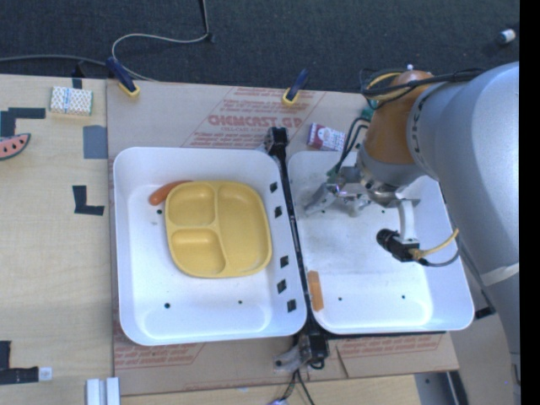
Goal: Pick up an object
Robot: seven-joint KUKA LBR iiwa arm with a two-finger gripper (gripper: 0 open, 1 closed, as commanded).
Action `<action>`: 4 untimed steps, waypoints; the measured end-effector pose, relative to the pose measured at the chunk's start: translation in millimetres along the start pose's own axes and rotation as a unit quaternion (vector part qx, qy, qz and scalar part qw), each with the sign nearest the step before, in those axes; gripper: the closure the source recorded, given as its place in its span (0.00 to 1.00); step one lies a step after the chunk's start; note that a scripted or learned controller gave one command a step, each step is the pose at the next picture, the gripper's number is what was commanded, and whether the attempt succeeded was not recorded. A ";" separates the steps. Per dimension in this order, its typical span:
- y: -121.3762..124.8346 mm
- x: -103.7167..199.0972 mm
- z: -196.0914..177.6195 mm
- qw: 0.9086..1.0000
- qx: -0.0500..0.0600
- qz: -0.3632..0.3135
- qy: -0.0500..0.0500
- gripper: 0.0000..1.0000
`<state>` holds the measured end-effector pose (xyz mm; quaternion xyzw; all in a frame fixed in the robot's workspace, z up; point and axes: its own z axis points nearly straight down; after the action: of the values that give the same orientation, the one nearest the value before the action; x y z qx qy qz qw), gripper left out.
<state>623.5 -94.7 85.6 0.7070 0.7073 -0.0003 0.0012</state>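
Claw [319, 202] state cannot be told; it should be centred over the carrot [315, 290] before descent.

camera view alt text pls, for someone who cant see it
A grey robot arm's gripper is low over the right white bin, near a small orange piece. The left bin holds a yellow divided tray and an orange sausage-shaped item.

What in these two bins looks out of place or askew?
The yellow divided plate sits skewed in the left bin, covering part of an orange sausage-like piece. A small orange piece lies against the right bin's left wall.
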 end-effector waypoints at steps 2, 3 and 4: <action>-0.2 0.4 -18.6 1.000 0.001 0.000 0.001 1.00; -0.3 0.9 -27.7 1.000 0.001 0.000 0.001 1.00; -0.7 1.5 -36.7 1.000 0.002 0.000 0.002 1.00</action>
<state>622.7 -93.1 122.3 0.7069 0.7073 -0.0004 -0.0021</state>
